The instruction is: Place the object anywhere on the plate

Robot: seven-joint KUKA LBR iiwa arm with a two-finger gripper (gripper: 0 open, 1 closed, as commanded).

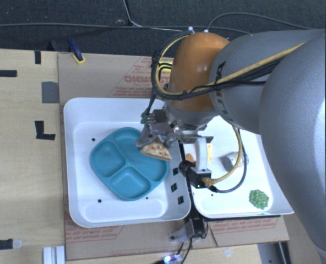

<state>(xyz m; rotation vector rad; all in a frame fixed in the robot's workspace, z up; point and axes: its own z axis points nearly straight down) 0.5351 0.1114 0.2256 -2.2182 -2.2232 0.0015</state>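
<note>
We count two white bins side by side: the left bin (77, 147) at the frame's centre-left and the right bin (273, 197) toward the lower right. One blue plate (121, 169) with three compartments lies in the left bin. One gripper (155, 139) hangs over the plate's upper right edge, its fingers pinching one tan, wedge-shaped object (156, 150) just above the plate's rim. In the right bin we see one green bumpy item (259, 198) and one small grey piece (227, 161).
</note>
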